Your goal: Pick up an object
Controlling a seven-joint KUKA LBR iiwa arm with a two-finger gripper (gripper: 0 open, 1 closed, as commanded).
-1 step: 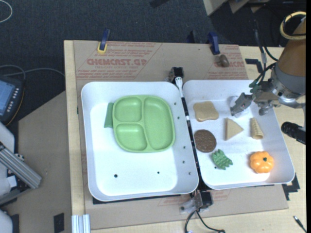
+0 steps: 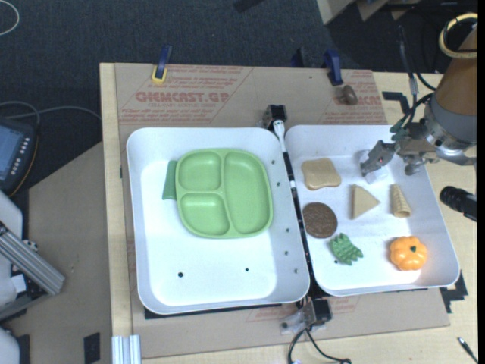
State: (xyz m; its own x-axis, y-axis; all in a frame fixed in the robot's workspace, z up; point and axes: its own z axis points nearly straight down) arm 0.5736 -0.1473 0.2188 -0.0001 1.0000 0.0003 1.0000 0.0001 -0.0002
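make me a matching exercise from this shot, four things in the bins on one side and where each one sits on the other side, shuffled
Things:
1. green three-compartment plastic plate
2. orange toy pumpkin
3. tan toy bread slice
4. round brown toy cookie

Places:
A. upper left part of the right bin, near the divider
B. left bin, toward its upper half
C. lower right corner of the right bin
D. right bin, by the divider, just below the bread slice

Pairs: 1-B, 2-C, 3-A, 4-D
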